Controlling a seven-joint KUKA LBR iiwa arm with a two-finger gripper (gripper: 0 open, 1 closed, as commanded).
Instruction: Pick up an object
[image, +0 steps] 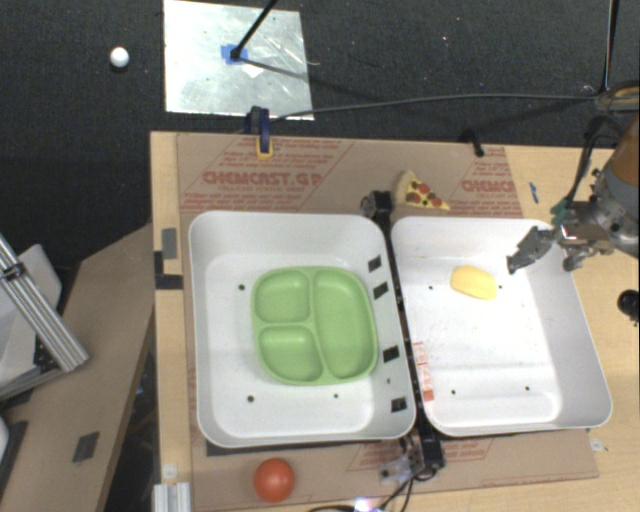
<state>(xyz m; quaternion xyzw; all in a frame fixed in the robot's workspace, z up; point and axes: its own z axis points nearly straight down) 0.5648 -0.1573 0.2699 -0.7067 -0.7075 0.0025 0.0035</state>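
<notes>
One fixed camera above the bench (330, 160) — looking down aslant, both white bins (215, 300) in frame

arm (622, 190): grey metal | claw (545, 252): dark fingers | black cable

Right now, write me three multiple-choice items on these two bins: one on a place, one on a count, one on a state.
1. Where does the yellow object lie?
A. in the right bin
B. on the green tray
C. outside both bins

2. How many compartments has the green tray?
A. two
B. three
C. five

3. How does the gripper stand to the yellow object?
A. clamped on it
B. lifting it
C. apart from it, to its right

Answers:
1. A: it rests on the floor of the right bin.
2. B: ridges split the tray in the left bin into three.
3. C: bare bin floor shows between them.
</notes>
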